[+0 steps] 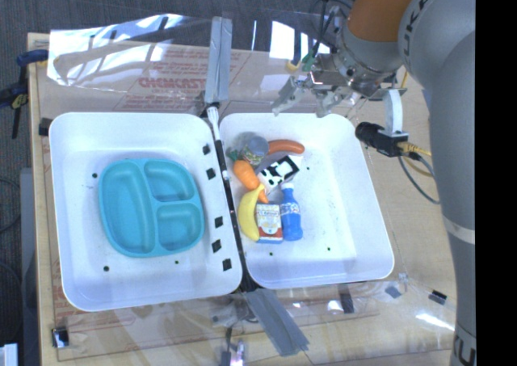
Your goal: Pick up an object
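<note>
The right bin holds a cluster of toy items at its left side: a yellow banana, a blue bottle, a small carton, an orange carrot, a sausage, a grey round object and a black-and-white tag. My gripper hangs above the far rim of the right bin, up and to the right of the cluster. Its two fingers are spread apart with nothing between them.
The left bin contains a teal divided tray. A clear plastic sheet and a metal bar lie behind the bins. A black cable connector hangs over the right bin's far right corner.
</note>
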You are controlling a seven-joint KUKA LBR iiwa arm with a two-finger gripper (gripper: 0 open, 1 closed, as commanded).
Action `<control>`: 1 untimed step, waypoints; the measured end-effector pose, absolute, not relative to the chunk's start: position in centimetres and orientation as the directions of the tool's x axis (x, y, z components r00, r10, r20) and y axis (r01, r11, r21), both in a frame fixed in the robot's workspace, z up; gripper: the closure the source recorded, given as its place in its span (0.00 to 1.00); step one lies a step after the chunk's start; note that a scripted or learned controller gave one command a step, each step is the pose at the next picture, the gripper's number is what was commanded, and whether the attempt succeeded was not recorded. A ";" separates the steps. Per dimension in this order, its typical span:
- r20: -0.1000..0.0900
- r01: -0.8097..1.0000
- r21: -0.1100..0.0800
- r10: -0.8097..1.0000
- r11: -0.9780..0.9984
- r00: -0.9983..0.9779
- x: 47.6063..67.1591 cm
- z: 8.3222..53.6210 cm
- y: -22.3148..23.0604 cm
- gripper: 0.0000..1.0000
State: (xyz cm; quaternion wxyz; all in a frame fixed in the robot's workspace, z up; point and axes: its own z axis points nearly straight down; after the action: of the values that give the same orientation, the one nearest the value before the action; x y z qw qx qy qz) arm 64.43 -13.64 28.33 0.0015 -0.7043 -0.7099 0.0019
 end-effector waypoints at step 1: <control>0.001 0.977 0.002 0.977 -0.212 0.212 64.6 12.1 -15.5 0.00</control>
State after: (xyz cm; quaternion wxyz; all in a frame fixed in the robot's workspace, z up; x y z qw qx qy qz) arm 64.59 -15.51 12.06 -0.0004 -0.7783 -0.6279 -0.0011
